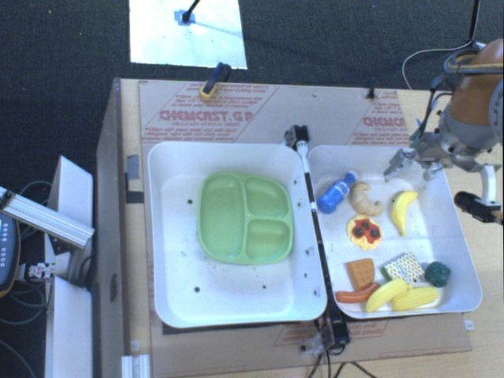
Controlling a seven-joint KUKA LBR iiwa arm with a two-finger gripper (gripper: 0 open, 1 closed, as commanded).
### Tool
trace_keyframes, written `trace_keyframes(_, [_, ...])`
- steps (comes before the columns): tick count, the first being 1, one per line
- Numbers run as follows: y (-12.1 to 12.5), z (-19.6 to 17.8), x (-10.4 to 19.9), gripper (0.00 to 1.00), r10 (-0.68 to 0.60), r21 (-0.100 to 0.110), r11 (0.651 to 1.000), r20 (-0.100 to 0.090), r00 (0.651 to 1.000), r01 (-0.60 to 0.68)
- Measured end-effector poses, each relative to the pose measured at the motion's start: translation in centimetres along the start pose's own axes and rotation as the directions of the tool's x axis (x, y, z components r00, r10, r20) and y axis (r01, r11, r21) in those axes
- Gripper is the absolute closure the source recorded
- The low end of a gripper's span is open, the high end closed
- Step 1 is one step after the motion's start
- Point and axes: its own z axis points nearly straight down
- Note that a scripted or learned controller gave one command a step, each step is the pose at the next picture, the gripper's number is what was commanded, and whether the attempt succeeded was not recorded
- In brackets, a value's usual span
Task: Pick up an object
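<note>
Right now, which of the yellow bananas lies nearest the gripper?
The lone banana at the right bin's upper right, just below the gripper. The other two bananas lie together at the bin's near edge.

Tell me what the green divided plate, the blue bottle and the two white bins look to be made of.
Green plate: probably moulded plastic; uniform pale colour, soft sheen, rounded compartment ridges.
Blue bottle: likely plastic, a toy by its look; solid glossy blue with a lighter cap end.
White bins: seemingly thin formed plastic; smooth, semi-gloss, rounded corners and lips. Painted metal cannot be ruled out.
</note>
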Motion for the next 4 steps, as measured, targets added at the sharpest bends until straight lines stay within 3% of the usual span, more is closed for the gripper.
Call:
trace_keyframes(1, [-3.0, 5.3, 0.0, 0.00, 0.001, -0.001, 1.000, 0.000, 1.000, -0.001])
trace_keyframes(2, [-5.7, 5.2, 0.9, 0.00, 0.001, -0.003, 1.000, 0.001, 1.000, -0.001])
trace_keyframes(3, [-5.6, 4.1, 0.9, 1.00, 0.001, -0.005, 1.000, 0.001, 1.000, -0.001])
trace_keyframes(4, [-7.8, 1.2, 0.6, 1.00, 0.001, -0.003, 1.000, 0.000, 1.000, -0.001])
